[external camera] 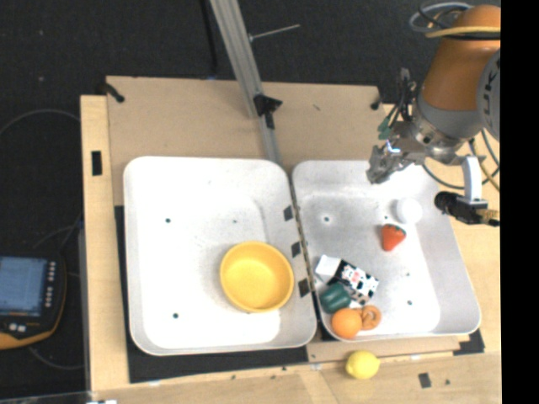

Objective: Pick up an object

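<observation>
Gripper (381, 165): it is hovering at the upper right of the frame, over the top edge of the right bin (438, 310); nothing is sitting between its fingers, and whether they are apart or together I cannot tell from this angle.

Arm: it is reaching in from the right, its orange band sitting high at the upper right corner; judging by the pose, it is standing off above the bin, not committing to any one object.

Nearest candidate: a strawberry-like red piece (392, 237) is lying right of centre in the frame, below the gripper, with a small white ball (408, 209) just above it and touching or nearly so.

Why that one suits: it is sitting apart from the clutter, on open bin floor, so fingers could likely be closing on it without nudging neighbours.

Cluster: a white block (327, 268), a black-and-white spotted toy (360, 283), a dark green piece (334, 296), an orange ball (346, 323) and a small orange ring-like thing (370, 316) are crowding together at the lower middle of the frame, against the right bin's lower left corner; a grasp there is looking riskier.

Left bin (168, 192): it is holding a yellow bowl (256, 275) at the lower centre.

Stray: a lemon (362, 364) is lying on the bench outside both bins, at the bottom of the frame.

Task state: no pickup is under way yet.
</observation>
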You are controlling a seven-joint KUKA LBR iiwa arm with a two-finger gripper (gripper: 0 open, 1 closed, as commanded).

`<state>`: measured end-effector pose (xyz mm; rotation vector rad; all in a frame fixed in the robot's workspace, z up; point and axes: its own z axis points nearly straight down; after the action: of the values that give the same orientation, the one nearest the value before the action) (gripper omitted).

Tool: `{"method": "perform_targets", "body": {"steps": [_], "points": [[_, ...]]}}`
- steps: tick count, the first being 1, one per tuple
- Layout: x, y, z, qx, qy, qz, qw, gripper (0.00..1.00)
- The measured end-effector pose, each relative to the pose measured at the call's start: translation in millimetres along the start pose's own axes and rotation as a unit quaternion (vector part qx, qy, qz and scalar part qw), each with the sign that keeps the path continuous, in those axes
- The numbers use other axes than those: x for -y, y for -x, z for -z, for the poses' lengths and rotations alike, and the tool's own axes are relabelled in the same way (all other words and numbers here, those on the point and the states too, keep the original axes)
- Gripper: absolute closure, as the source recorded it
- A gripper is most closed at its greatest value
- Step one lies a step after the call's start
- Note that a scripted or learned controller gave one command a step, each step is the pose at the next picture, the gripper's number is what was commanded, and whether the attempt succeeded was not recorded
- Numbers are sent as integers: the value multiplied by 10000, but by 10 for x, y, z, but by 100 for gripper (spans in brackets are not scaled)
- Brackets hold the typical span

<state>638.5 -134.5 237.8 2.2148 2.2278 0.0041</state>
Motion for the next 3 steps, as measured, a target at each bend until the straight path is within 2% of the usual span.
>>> {"method": "perform_targets", "body": {"steps": [1, 2, 3], "points": [[201, -495, 118, -1, -5, 6, 10000, 100], [347, -937, 22, 5, -10, -1, 10000, 100], [636, -1437, -15, 2, -12, 0, 10000, 100]]}}
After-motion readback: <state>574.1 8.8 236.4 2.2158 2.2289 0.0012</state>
